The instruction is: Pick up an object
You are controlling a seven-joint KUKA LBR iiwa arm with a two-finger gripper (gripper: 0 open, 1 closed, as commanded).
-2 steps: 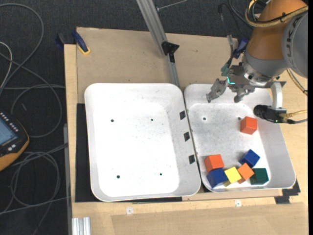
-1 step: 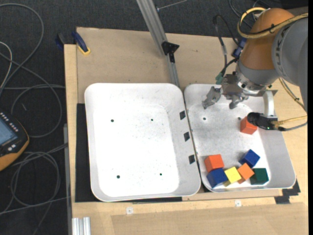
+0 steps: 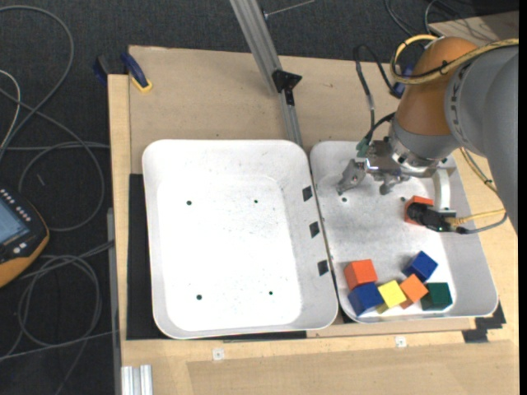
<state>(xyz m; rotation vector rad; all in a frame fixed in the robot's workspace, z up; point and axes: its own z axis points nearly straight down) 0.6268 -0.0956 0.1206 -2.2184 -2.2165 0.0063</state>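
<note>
Pale wood shows along the nearest edge of the bench (image 3: 272,369), and just beyond it lie the two shallow white bins side by side. In the near corner of the right bin (image 3: 473,257) a cluster of small blocks sits close together: a blue block (image 3: 365,298) at the front left, a yellow block (image 3: 391,293) touching it on its right, an orange block (image 3: 414,288) next to that, and a dark green block (image 3: 438,295) at the far right of the row. Just behind them stand a larger orange block (image 3: 359,271) and a second blue block (image 3: 422,265), slightly tilted. Further back in the same bin, a small red-orange block (image 3: 420,203) lies apart from the cluster, near a black part of the tool. The left bin (image 3: 222,237) has only a few dark dots on its floor. Beyond the cluster, over the far part of the right bin, hangs the gripper (image 3: 366,180), its two fingers spread apart and pointing down with nothing between them. Above it rises the orange band (image 3: 432,89) and the grey arm (image 3: 494,97). A grey metal pole (image 3: 263,52) slants away at the back of the bench.
</note>
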